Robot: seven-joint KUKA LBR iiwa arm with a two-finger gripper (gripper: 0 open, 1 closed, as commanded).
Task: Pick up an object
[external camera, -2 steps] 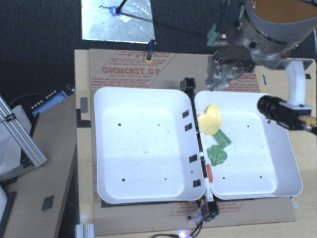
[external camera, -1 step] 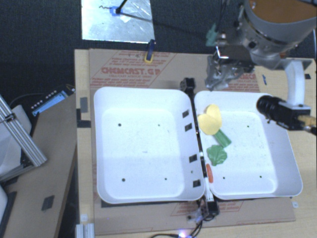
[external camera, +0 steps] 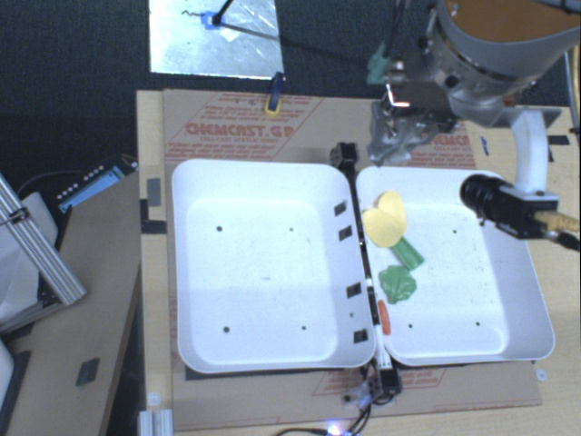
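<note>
Right bin point(external camera: 508, 334): yellow heart-like piece point(external camera: 386, 220), green lumps point(external camera: 398, 282); pincer point(external camera: 399, 139) grip state unclear.

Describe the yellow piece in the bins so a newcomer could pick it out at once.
Start at the right-hand bin of the two white ones. Along its left wall, near the divider, sits the yellow object, rounded and pale. Just below it lie green pieces, so colour alone sets it apart.

Metal sheet point(external camera: 216, 24) lies beyond the cardboard point(external camera: 241, 127).
</note>
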